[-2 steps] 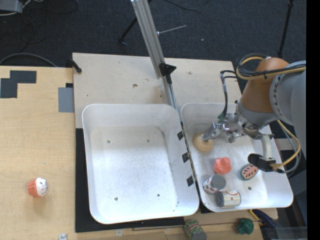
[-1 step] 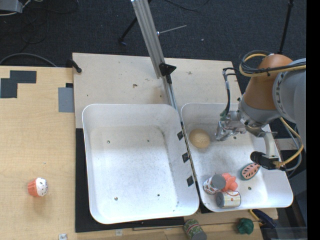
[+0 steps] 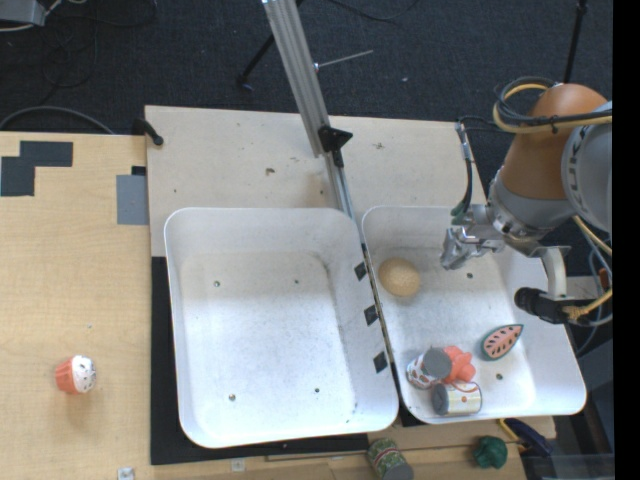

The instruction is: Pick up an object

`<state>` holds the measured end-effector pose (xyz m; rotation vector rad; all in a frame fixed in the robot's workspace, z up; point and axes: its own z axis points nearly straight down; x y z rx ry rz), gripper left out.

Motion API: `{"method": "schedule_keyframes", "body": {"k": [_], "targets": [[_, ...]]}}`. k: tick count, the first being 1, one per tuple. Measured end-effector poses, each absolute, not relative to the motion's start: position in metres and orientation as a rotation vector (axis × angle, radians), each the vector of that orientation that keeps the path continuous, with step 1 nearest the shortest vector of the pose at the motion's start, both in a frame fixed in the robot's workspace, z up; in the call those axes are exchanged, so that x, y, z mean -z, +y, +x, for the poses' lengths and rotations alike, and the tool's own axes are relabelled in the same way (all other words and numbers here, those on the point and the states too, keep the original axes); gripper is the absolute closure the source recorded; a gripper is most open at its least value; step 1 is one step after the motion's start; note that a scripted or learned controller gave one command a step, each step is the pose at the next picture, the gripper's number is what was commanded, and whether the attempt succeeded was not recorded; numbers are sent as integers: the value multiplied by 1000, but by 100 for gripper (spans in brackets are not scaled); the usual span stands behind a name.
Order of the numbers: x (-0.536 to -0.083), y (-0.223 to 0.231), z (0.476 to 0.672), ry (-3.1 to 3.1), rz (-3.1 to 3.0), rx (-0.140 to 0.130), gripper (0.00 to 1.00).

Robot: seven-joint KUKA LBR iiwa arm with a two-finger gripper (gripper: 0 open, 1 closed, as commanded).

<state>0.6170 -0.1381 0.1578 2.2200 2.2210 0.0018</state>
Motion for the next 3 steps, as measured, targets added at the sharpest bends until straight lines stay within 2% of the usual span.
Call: {"method": "schedule_keyframes", "body": {"k": [1,2,3], "targets": [[-201,-136,616,2221,2220,-2,100],[-214,-137,616,2223,2220,0,100],[-205,-85,616,2230,2220,2,100]]}}
